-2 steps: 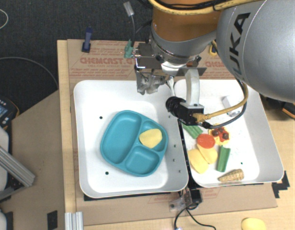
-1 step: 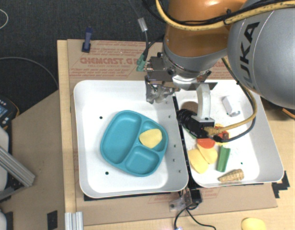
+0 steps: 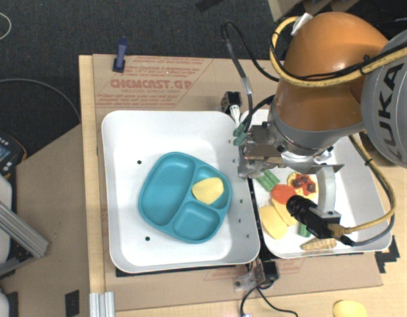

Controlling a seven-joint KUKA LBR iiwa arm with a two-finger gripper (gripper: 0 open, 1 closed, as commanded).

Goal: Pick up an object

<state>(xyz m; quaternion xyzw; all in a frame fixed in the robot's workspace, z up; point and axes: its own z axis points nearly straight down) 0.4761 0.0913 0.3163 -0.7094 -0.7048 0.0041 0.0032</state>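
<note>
Camera view: you look down on a large grey arm (image 3: 326,78) with an orange band, reaching in from the right and covering much of the right bin (image 3: 378,197). Its gripper (image 3: 256,152) hangs at that bin's left edge; whether it holds anything you cannot tell. To the gripper's left, in the left bin (image 3: 124,137), lies a blue divided plate (image 3: 167,197) carrying a pale yellow piece (image 3: 207,190). Just below and right of the gripper sits a cluster of small toy foods: a red tomato (image 3: 283,193) nearest, then a yellow slice (image 3: 273,222). The closest pick probably lies there, a short way down-right.
</note>
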